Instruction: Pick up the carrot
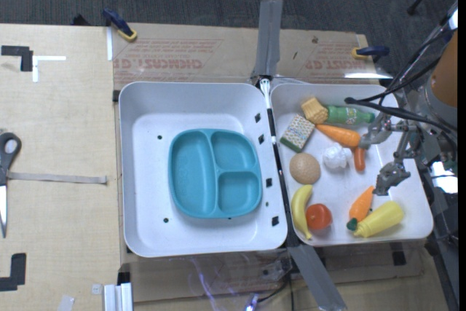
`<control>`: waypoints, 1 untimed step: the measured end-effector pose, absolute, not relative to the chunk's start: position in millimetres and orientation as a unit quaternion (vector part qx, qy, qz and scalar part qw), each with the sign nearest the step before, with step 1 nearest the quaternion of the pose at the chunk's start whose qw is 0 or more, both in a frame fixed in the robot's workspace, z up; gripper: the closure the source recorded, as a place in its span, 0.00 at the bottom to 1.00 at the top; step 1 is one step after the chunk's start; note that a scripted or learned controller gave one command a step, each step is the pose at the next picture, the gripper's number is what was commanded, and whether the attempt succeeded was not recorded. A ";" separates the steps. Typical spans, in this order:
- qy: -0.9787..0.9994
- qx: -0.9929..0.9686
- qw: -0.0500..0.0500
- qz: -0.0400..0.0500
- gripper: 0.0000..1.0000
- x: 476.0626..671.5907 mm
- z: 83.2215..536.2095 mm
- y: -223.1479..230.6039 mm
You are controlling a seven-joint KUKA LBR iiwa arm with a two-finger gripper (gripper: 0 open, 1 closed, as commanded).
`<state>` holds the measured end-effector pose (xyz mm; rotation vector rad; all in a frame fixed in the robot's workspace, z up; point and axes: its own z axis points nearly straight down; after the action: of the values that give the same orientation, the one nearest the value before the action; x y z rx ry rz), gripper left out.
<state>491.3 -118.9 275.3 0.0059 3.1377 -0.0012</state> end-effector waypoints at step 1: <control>1.000 0.017 0.001 0.000 0.00 511.1 149.6 -150.0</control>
<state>511.1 -150.0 149.6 0.0520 3.1388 -0.0010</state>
